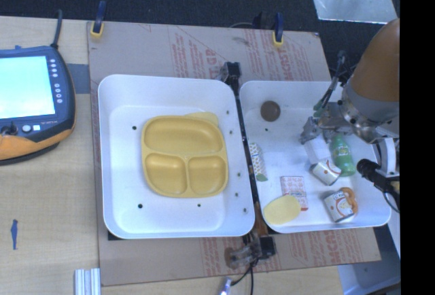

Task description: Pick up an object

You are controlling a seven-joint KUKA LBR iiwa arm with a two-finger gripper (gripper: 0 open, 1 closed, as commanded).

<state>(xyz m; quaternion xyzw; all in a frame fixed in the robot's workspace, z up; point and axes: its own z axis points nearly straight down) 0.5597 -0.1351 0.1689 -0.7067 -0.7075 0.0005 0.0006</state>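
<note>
Objects lie scattered in the right bin point(380, 222): nearest the front, a pale yellow lemon-shaped piece point(282, 209), a small can point(340, 204) and a red-and-white packet point(293, 185). Further back sit a white cup point(325, 172) and a green bottle point(342, 155), the bottle just below the gripper point(317, 128). Whether its fingers are open or closed cannot be told. Beyond, a brown ball point(270, 111) rests alone. The left bin point(115, 151) holds a yellow divided plate point(184, 154).

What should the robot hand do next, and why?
Probably lower a little onto the green bottle. The gripper hangs in the right bin just beside the bottle, and I can't see anything between its fingers.
</note>
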